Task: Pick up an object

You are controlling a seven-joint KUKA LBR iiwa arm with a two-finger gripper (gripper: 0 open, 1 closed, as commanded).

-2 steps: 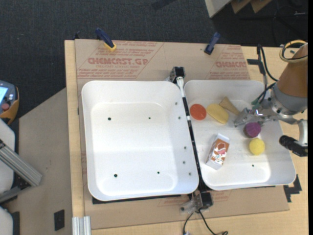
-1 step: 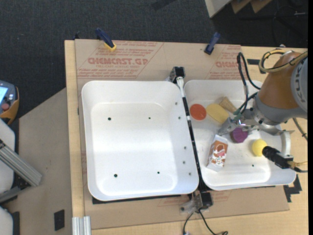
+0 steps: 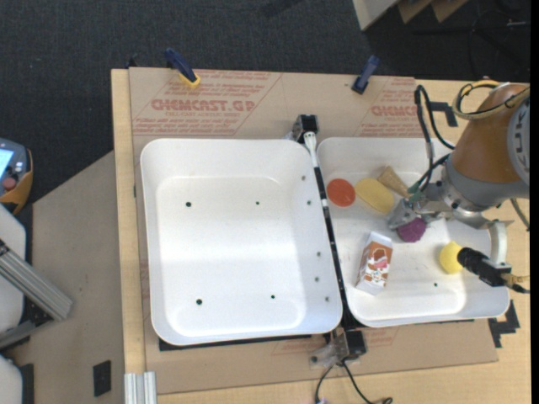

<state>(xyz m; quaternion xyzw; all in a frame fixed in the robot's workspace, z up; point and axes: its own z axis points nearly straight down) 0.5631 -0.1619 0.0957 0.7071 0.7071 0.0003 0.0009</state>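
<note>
My gripper [image 3: 408, 217] is down in the right bin [image 3: 404, 308], reaching in from the right under the orange band. A purple object [image 3: 412, 231] lies right at its fingertips, touching or just below them; I cannot see whether it is between them. A yellow object [image 3: 376, 194] and a tan piece [image 3: 391, 178] lie just left and behind the gripper. An orange-red disc [image 3: 341, 194] sits near the bin's left wall. A small red and white carton [image 3: 376, 263] lies toward the front. A yellow ball [image 3: 450, 257] rests at the right.
The left bin [image 3: 232, 318] stands beside the right one, with a black divider strip [image 3: 324, 217] between them. A black cable [image 3: 429, 133] runs along the arm. Clamps [image 3: 182, 66] hold the cardboard base at the back.
</note>
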